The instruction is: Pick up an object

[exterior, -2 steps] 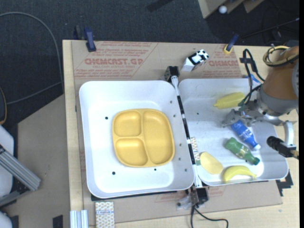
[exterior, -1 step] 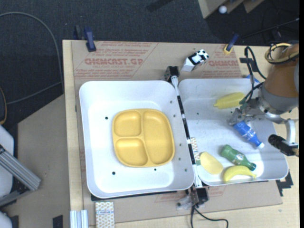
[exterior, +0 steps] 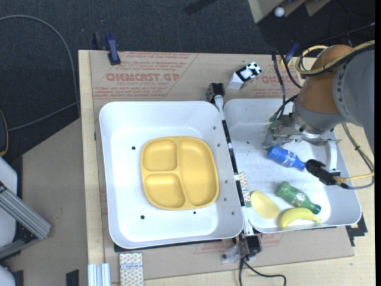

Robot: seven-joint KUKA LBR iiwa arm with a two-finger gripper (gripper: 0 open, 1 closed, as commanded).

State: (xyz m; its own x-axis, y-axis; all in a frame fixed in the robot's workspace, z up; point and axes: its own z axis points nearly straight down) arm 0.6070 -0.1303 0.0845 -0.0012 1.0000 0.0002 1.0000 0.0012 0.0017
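Note:
The right bin (exterior: 250,115) holds a blue bottle (exterior: 286,157) lying on its side, a green bottle (exterior: 297,196), a yellow banana (exterior: 299,217) and a pale yellow rounded piece (exterior: 264,205). My gripper (exterior: 277,137) hangs low in this bin, just above and left of the blue bottle, under the grey wrist and orange band (exterior: 324,79). The arm's body hides its tips. In the left bin (exterior: 119,159) lies a yellow divided plate (exterior: 178,172).
A small black-and-white object (exterior: 246,74) sits on the cardboard behind the right bin. A blue clamp (exterior: 111,48) stands at the bench's back left corner. Cables run from the arm along the right bin's far side.

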